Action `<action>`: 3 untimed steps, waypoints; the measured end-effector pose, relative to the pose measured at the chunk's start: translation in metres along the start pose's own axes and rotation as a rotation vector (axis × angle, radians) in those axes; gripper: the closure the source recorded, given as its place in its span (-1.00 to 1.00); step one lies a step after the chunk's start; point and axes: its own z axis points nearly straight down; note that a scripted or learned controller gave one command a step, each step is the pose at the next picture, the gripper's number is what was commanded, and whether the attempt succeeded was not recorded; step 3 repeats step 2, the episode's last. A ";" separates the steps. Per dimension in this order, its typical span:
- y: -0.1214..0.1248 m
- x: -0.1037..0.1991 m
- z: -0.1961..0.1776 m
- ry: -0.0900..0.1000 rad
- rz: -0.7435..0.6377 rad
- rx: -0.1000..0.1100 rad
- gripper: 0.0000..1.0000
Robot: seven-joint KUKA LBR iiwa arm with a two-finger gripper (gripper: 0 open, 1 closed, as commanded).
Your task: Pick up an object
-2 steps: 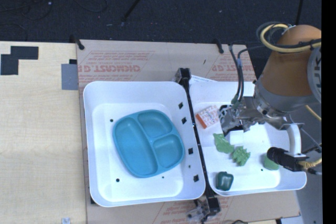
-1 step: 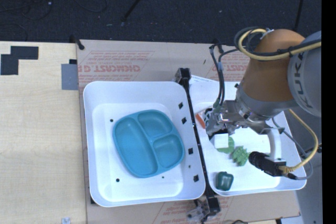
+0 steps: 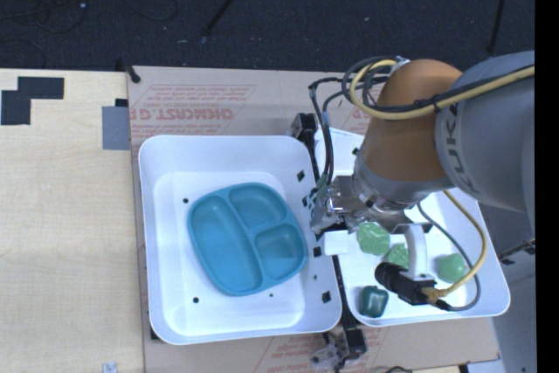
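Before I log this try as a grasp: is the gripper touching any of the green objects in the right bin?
Cannot tell. In the camera view the arm covers the spot above the green objects, hiding any contact or gap.

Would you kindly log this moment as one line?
arm: over right white bin | green lumps: inside | blue divided plastic tray: left bin

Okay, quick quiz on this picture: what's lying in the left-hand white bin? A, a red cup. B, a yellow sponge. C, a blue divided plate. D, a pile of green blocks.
C: the left bin holds a blue divided plate with three compartments, while the small green pieces lie in the right bin under the arm.
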 end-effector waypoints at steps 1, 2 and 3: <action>-0.008 0.049 0.008 -0.001 0.000 0.000 1.00; -0.008 0.047 0.008 -0.002 0.003 -0.001 -1.00; -0.008 0.047 0.008 -0.002 0.003 -0.001 -1.00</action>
